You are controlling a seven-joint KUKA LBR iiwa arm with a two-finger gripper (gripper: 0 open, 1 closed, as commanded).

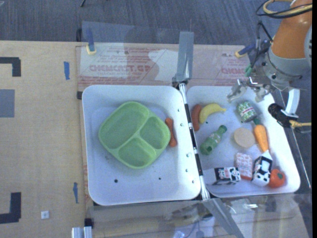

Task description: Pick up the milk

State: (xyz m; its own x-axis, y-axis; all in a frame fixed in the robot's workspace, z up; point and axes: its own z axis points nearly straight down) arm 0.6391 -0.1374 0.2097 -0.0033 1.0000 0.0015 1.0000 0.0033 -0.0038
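Milk, a small black-and-white cow-patterned carton (262,170), is sitting near the lower right corner of the right bin (292,148), standing roughly upright with its gabled top pointing toward the upper part of the frame, so its long axis is running nearly top to bottom in the picture. A second cow-patterned box (227,174) is lying on its side just to its left, with a pinkish packet (243,161) between and slightly above them; which of the two patterned items counts as the milk is a judgement, and the gabled one looks the likelier. A red tomato (277,178) is touching the carton on its right, and a carrot (261,137) is lying just above it. The gripper (250,89) is hovering at the upper edge of the same bin, with its fingers spread apart and nothing between them, over a green-and-white wrapped item (246,110). From the fingers, the carton is lying well apart toward the lower right of the frame, so the coming move is probably calling for travel down the frame, past the carrot, with the tomato crowding one side.
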